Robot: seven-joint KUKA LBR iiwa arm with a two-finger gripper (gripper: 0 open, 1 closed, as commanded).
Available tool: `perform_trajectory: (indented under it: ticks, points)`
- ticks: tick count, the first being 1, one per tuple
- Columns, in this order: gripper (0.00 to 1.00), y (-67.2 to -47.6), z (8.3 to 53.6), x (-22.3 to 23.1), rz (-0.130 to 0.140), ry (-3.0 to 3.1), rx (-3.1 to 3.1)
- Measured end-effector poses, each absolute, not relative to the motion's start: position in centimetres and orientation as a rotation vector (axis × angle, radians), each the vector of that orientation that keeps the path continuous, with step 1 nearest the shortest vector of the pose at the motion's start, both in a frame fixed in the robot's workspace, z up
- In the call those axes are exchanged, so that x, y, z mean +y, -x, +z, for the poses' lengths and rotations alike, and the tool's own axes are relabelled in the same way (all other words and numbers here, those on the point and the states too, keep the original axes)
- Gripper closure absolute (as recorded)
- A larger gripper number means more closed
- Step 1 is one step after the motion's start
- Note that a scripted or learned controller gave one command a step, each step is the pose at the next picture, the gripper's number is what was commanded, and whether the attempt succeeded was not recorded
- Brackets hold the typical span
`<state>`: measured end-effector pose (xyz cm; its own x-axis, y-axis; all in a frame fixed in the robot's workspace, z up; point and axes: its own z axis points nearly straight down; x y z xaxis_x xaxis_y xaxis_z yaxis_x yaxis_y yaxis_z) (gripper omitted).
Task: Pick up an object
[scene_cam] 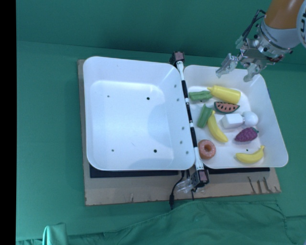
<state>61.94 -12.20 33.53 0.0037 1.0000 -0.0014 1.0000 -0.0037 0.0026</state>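
Note:
My gripper (238, 68) hangs above the far edge of the right bin (273, 125), fingers spread open with nothing between them. Below it in that bin lie a yellow mustard bottle (224, 94), a watermelon slice (226, 107), a green pickle (200, 95), a green pepper (204, 116), a banana (216, 128), a white block (232, 121), a white ball (250, 118), purple grapes (246, 134), a donut (207, 149) and a second banana (250, 156). The mustard bottle is the nearest item to the fingers, a little in front of them.
The left bin (136, 115) sits beside the right one, separated by a black-and-white rod (188, 112). Both rest on a cardboard sheet (143, 194) over green cloth. The grey arm with its orange band (282, 14) enters from the upper right.

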Motion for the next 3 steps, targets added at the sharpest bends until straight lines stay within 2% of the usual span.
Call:
perform_trajectory:
  ticks: [1, 2, 3]
  points:
    - [0.00, -54.1, 26.7, -18.8, -0.008, -2.238, 2.210]
    - [0.00, -46.4, 29.4, -18.8, 0.000, -2.230, 2.213]
    - [0.00, -46.8, 34.6, -18.7, 0.005, -2.218, 2.211]
